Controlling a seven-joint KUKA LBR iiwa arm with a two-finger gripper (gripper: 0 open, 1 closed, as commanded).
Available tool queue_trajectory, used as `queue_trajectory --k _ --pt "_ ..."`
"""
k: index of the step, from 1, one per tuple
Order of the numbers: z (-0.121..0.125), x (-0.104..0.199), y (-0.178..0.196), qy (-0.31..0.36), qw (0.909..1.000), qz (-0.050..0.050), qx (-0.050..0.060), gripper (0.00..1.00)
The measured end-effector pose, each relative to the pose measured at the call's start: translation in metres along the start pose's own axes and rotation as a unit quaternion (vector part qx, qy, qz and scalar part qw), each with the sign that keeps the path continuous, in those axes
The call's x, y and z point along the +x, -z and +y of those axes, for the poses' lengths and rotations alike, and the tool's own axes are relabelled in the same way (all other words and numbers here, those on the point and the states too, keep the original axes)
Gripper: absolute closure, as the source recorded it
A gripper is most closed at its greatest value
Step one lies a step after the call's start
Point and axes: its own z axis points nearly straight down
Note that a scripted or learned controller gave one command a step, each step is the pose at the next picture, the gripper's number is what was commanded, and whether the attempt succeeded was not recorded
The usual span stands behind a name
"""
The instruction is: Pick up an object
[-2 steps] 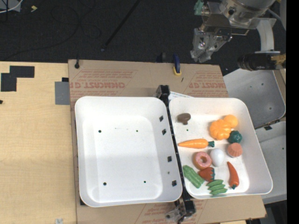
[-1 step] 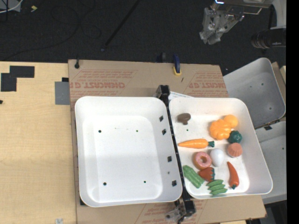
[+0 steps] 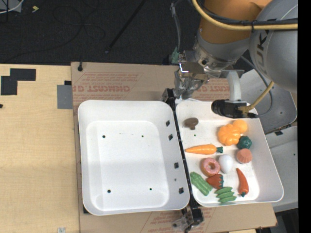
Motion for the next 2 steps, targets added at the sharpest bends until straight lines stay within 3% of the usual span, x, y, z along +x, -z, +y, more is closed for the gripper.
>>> queue_trajectory --k 1,2 --pt "0.033 0.088 0.013 0.002 0.9999 0.001 -0.011 1.0" --pt "0.032 0.174 0.021 0.003 0.9999 0.001 -0.01 1.0"
